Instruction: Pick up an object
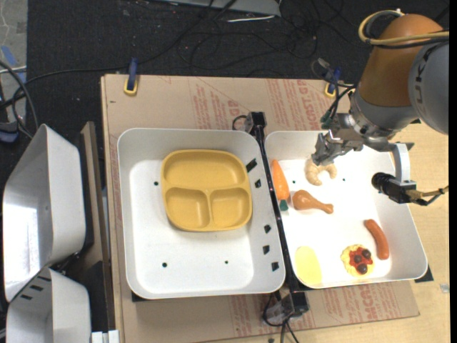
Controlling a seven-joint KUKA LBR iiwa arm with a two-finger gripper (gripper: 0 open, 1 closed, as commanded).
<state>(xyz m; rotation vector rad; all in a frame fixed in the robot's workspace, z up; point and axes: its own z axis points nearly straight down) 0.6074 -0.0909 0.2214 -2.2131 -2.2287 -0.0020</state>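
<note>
My gripper (327, 154) hangs low over the far part of the right bin (400, 234), right above a pale curled pastry (319, 172). The pastry's top edge meets the gripper tip; nothing is visibly lifted. In the same bin lie an orange carrot (280, 180) along the left wall, a brown chicken drumstick (311, 202) in the middle, a red sausage (377, 239) at the right, a small pizza (358, 259) with dark toppings near the front, and a pale yellow oval piece (308, 264) at the front left.
The left bin (143, 263) holds a yellow divided plate (206, 190) toward its far side. A metal divider with black clips runs between the two bins (270, 213). Orange clamps sit at the bench's far edge (131, 84).
</note>
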